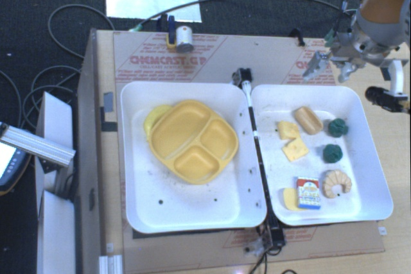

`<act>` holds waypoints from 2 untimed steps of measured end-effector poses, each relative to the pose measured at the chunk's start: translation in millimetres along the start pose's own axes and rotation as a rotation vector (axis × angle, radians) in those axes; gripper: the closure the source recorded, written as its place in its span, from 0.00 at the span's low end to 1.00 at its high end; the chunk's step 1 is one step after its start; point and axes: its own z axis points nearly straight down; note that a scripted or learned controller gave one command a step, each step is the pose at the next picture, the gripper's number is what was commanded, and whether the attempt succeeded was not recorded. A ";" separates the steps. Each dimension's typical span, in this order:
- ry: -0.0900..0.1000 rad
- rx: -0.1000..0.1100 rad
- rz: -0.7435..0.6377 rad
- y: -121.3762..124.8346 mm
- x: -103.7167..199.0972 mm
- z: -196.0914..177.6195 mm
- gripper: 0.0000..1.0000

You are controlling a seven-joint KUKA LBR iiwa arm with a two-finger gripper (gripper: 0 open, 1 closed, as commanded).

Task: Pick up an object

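The tool (329, 66) is seen at the upper right, held above the bench (192, 54) just beyond the far rim of the right bin (376, 157). Its two fingers are spread apart and nothing is held between them. The grey arm with its orange band (385, 0) is seen reaching in from the right corner.

Inside the right bin, several small items are laid out, none touched by the tool. A bread roll (307, 119) is placed nearest the tool, with two yellow cheese pieces (293, 141) just beside it. Two dark green clumps (334, 140) are set toward the right wall. A croissant (337, 183) and a small printed carton (308, 193) are found at the near end.

The left bin (138, 202) is occupied by a yellow divided tray (192, 140), lying tilted over a yellow plate (154, 117).
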 end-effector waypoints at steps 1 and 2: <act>0.000 0.002 0.002 -7.4 -39.3 75.0 0.00; 0.000 -0.001 0.001 -19.4 -3.6 163.9 0.00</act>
